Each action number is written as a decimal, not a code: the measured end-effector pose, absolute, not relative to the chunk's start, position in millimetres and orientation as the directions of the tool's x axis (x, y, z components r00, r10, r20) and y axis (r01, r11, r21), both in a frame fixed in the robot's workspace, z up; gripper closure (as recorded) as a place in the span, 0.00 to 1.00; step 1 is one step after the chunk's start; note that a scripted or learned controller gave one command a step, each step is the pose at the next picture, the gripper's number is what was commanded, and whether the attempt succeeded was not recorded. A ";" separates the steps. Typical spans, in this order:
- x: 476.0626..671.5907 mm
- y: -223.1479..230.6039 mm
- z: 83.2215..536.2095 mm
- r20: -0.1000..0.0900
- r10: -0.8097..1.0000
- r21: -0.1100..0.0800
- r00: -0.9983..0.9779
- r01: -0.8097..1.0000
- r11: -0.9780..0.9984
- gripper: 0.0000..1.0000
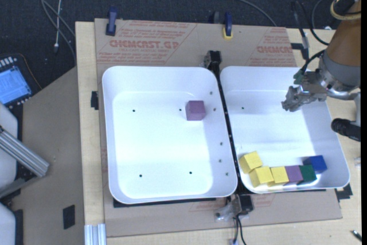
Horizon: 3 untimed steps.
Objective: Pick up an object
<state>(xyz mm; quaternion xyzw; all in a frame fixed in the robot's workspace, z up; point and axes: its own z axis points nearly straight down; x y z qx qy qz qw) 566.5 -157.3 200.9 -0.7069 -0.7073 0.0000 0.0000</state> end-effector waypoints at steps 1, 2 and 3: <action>579.3 -108.1 196.1 0.001 1.000 0.000 -0.004 1.000 0.004 1.00; 596.0 -47.8 201.8 0.001 1.000 0.001 -0.006 1.000 0.006 1.00; 609.1 2.4 200.9 0.001 1.000 0.001 -0.005 1.000 0.005 1.00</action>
